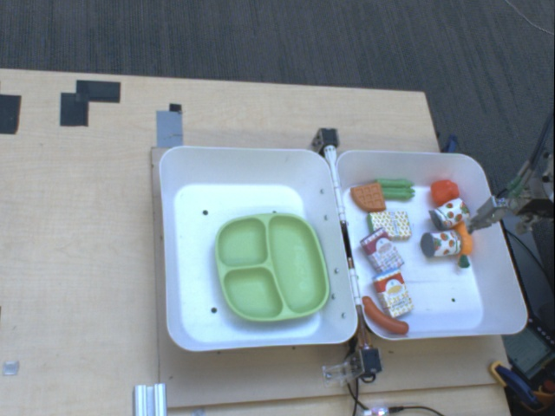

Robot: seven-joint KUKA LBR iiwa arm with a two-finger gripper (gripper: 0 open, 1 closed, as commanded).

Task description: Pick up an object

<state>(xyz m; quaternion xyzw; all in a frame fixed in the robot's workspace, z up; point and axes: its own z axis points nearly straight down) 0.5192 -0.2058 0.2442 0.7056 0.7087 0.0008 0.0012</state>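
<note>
Two white bins sit side by side on the counter (pixel 78 232). The left bin (pixel 186 180) holds one thing — a green divided plate (pixel 272 267) with three compartments, lying at the middle of the bin with bare white floor all around it.

The right bin (pixel 494 276) holds about nine small things, all to the right of the plate: an orange waffle (pixel 368 197), a green piece (pixel 395 188), a red piece (pixel 444 191), three small cartons (pixel 382 251), a sausage (pixel 385 318) near the front rim, and two little cans (pixel 442 244) with a carrot (pixel 465 239) beside them. Open floor remains only in the front right corner of this bin.

The tool (pixel 479 217) is at the right rim, just beside the carrot and upper can; whether its fingers are apart or together I cannot tell.
</note>
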